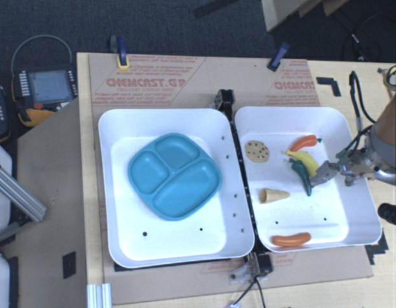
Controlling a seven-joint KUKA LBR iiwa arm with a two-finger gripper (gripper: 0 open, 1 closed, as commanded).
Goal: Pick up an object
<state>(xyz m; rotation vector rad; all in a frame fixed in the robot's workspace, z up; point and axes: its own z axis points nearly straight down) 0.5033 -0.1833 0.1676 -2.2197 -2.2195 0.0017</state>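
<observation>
A: Start at the left of the frame. What's there?

B: The left bin holds a blue divided plate, lying flat near its middle. Nothing the arm is near.

A: And moving right?

B: The right bin has the small things. A round cookie at its upper left, an ice-cream cone below that lying on its side with the point to the left, a sausage along the lower edge. Then a cluster right of centre: an orange chili, a yellow banana just under it, and a green pepper running down and to the right.

A: Where's the gripper?

B: At the right of the frame, reaching leftward over the bin. Its tip sits just beside the green pepper's right side. Whether the fingers are spread or closed, I can't tell; they're too dark and small.

A: So the likely target?

B: I'd judge the green pepper. It lies immediately left of the tip, its long axis slanting steeply from upper left to lower right, roughly across the direction of the gripper's reach.
</observation>
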